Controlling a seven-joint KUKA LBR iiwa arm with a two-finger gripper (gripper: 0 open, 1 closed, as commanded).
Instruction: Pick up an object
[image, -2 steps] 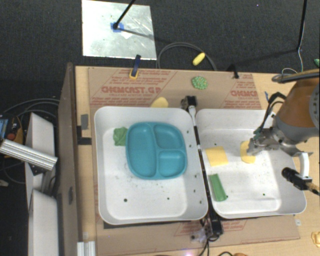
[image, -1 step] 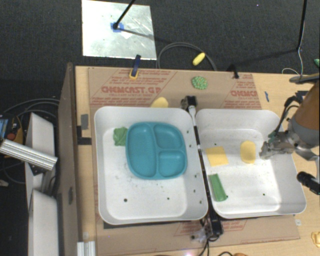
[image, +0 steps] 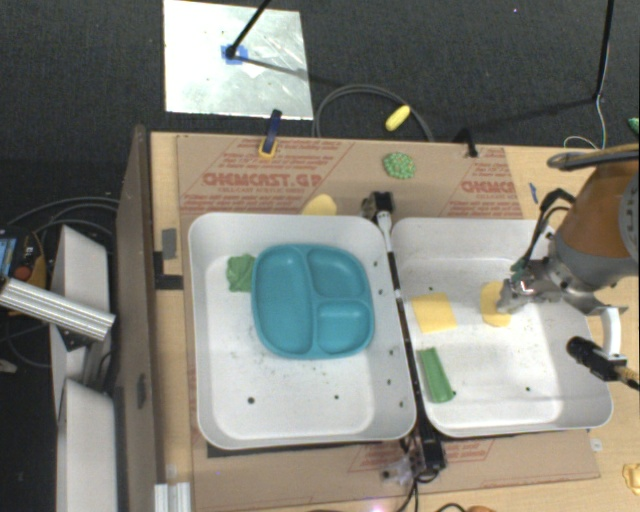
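Camera view, slanted down over two shallow white bins side by side on a brown bench. Right bin (image: 560, 400): yellow rounded piece (image: 492, 304) near the middle, slightly toward the far side, with the gripper (image: 516, 290) right against its right edge, touching or all but touching. Cannot tell whether released or clenched; too small and too blurred at the tip. Nothing clearly seen lifted: the yellow rounded piece apparently resting on the bin floor. Grey arm (image: 600, 250) reaching in from the right, orange band above the wrist.

Also in the right bin: pale yellow square block (image: 434, 313) to the left of the rounded piece, near it but apart, and a green strip (image: 436, 375) nearer the front, lying at a slant close to the divider between the bins.

Left bin (image: 230, 410): blue divided plate (image: 312, 301) in the middle, with a small green leafy piece (image: 240, 272) tucked against its left edge.

Beyond the bins, on the bench: a green knobbly ball (image: 399, 165), a yellow piece (image: 320, 206) at the far rim of the left bin, and a yellow capsule shape (image: 398, 118) just off the board.
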